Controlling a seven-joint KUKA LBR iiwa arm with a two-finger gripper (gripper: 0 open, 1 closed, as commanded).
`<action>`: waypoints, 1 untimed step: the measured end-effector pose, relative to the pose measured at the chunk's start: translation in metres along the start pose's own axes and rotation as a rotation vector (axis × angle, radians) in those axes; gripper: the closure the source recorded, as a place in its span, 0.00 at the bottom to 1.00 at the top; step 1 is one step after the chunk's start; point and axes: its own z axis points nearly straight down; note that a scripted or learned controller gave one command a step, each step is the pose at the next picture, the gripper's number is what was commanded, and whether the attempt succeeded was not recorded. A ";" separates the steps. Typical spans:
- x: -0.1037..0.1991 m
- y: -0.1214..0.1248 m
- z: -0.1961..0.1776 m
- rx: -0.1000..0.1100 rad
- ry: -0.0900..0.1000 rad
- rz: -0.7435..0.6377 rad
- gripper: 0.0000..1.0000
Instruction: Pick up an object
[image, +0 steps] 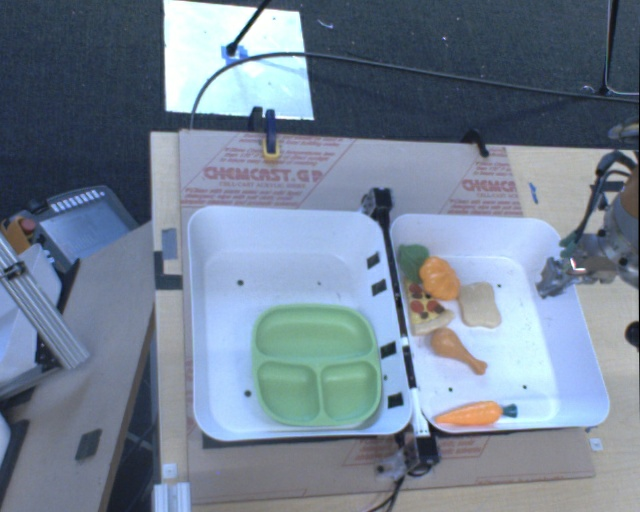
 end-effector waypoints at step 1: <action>0.049 0.001 0.011 0.003 0.002 -0.004 1.00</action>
